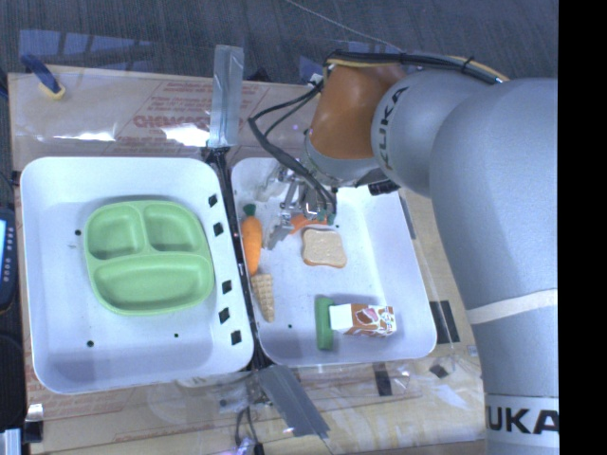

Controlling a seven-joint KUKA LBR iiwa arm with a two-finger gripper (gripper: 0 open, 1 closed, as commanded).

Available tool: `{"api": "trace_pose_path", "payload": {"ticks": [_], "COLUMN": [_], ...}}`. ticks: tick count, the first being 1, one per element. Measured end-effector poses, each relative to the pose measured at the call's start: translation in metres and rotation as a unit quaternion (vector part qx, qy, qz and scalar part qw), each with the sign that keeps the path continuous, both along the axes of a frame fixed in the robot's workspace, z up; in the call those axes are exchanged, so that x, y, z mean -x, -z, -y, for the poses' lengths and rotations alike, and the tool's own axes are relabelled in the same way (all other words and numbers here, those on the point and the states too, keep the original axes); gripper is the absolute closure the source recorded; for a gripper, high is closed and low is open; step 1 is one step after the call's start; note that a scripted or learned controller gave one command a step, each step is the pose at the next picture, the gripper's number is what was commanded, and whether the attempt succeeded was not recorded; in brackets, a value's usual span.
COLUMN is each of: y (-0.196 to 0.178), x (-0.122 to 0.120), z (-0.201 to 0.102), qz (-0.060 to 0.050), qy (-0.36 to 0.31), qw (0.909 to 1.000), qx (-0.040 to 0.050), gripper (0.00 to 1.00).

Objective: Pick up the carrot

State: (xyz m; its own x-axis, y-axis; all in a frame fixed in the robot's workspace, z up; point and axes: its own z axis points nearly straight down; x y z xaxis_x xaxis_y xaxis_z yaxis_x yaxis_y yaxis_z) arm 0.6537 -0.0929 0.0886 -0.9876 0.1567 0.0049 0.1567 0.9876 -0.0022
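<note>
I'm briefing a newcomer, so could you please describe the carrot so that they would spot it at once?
Look in the right bin, along its left wall. The carrot lies there lengthwise, directly above a pale corn cob. It is smooth and bright orange, unlike the tan bread slice to its right.

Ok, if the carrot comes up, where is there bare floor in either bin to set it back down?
Left bin: bare floor all round the green plate, widest along the front. Right bin: a free strip right of the bread slice, above the carton. Its left side is crowded: carrot, corn, gripper.
</note>
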Motion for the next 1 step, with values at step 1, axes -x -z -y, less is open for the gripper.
{"api": "trace_pose_path", "payload": {"ticks": [1], "y": [-0.0144], "x": [-0.0027], "z": [-0.0022], "qz": [0.004], "qy": [-0.004], "qw": [1.0000], "qx": [0.0004], "gripper": [1.00]}}
